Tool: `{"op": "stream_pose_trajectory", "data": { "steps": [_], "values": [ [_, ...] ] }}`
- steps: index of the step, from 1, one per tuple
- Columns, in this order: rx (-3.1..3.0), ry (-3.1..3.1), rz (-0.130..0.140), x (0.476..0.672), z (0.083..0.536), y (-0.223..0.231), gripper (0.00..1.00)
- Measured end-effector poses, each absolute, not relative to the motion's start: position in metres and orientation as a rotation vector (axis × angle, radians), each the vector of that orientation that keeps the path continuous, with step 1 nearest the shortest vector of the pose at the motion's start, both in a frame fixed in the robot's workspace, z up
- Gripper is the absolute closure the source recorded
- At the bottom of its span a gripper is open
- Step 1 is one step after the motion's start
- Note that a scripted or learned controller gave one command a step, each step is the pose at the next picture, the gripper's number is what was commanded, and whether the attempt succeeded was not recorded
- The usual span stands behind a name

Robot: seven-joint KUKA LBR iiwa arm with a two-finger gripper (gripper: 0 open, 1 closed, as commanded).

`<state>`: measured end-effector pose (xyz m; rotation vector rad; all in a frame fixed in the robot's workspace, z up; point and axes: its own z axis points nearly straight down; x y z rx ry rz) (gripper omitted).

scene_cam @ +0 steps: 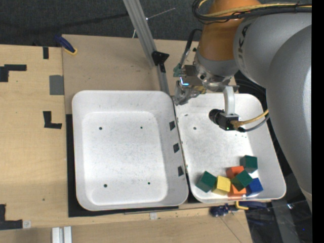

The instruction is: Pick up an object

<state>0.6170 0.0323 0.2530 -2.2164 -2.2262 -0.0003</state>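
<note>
2 white bins: left bin (81, 105), right bin (253, 103). Blocks sat clustered in right bin's near corner: 3 green (206, 181), 1 yellow (223, 185), 2 orange (234, 171), 1 blue (255, 186). Gripper (186, 87) hung over right bin's far-left corner, well apart from blocks; finger state: can't tell. Tan bench (30, 151), dark floor behind.
</note>
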Motion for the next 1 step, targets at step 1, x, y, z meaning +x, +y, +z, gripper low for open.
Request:
{"op": "stream_pose_trajectory", "data": {
  "steps": [1],
  "values": [
    [-2.215,-2.226,0.002,0.6328,0.2362,0.0745,1.0]
  ]
}}
